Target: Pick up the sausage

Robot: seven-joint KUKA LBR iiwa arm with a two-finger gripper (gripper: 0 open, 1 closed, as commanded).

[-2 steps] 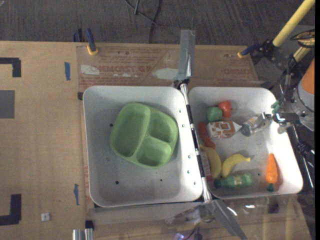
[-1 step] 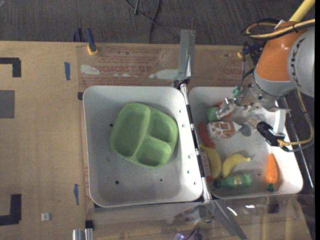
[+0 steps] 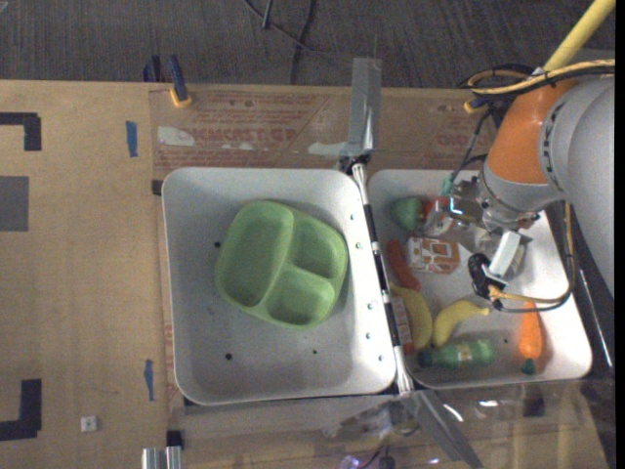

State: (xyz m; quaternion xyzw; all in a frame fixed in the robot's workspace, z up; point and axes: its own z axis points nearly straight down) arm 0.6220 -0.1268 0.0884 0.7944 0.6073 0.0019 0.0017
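The sausage [image 3: 401, 265] is a small reddish-brown link lying near the left wall of the right bin [image 3: 576, 360], just left of a red and white carton [image 3: 436, 254]. My gripper [image 3: 451, 213] hangs over the upper middle of that bin, above and to the right of the sausage and close to the carton's top edge. The grey wrist with its orange band [image 3: 518, 149] covers the gripper from above. Nothing can be seen held by it.
The right bin also holds a green and red fruit [image 3: 408, 210], two bananas [image 3: 416, 317] [image 3: 459, 317], a green bottle [image 3: 459, 354] and a carrot [image 3: 528, 337]. A green divided plate [image 3: 283, 262] lies in the left bin [image 3: 195, 360]. A black cable [image 3: 498, 296] loops below the wrist.
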